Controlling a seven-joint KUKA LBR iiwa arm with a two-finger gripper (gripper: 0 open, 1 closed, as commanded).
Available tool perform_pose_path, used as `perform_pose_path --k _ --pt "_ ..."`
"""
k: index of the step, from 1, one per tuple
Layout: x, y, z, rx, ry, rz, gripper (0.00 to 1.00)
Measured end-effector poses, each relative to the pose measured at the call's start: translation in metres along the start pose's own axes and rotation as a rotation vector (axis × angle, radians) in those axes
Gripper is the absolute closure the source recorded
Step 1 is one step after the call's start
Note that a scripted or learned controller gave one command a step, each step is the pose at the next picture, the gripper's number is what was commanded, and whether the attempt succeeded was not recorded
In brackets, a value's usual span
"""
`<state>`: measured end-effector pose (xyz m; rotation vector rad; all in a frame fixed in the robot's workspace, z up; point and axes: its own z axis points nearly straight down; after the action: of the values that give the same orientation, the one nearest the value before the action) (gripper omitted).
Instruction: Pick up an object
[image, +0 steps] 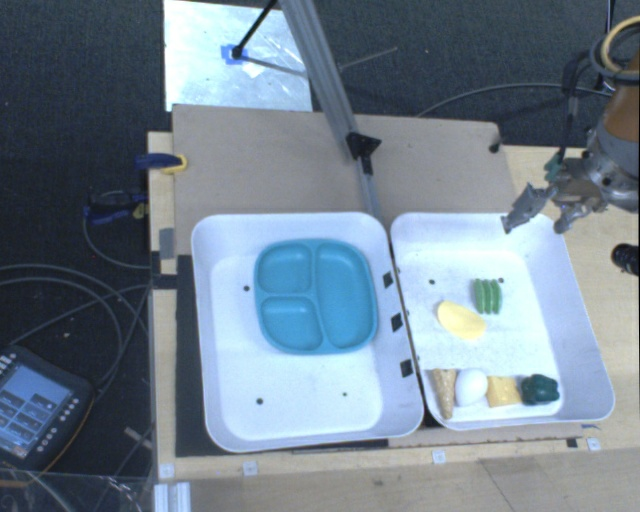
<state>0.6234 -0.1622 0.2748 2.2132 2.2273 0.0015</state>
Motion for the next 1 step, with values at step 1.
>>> perform_pose_path --k 1 --pt "0.0 0.0 -0.0001 0.0 0.0 -0.001 0.0"
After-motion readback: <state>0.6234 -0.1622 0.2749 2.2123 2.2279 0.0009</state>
